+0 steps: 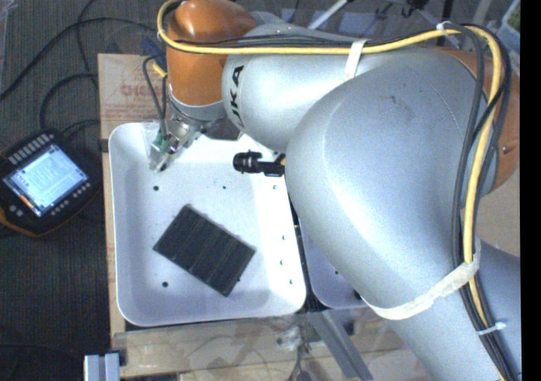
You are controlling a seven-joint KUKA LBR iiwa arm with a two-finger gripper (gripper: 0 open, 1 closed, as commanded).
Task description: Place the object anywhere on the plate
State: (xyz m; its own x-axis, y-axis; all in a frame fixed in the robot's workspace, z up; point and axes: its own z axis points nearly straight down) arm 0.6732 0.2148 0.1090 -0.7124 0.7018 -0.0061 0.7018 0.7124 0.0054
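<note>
Plate [204, 250] | dark ribbed slab, long axis running upper-left to lower-right | hand [161, 154] grip unclear

Bulky, smooth silver-grey arm [389, 168], rounded at each joint. Capped with a glossy orange band [199, 50] above the wrist. Lettered in black on the casing. Trailed by a yellow cable [338, 48] tied down with white straps.

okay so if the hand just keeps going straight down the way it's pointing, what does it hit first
Most likely the bare white floor of the left bin near its far left corner. The hand points down there, well apart from the dark ridged plate. Height above the floor is unclear.
</note>
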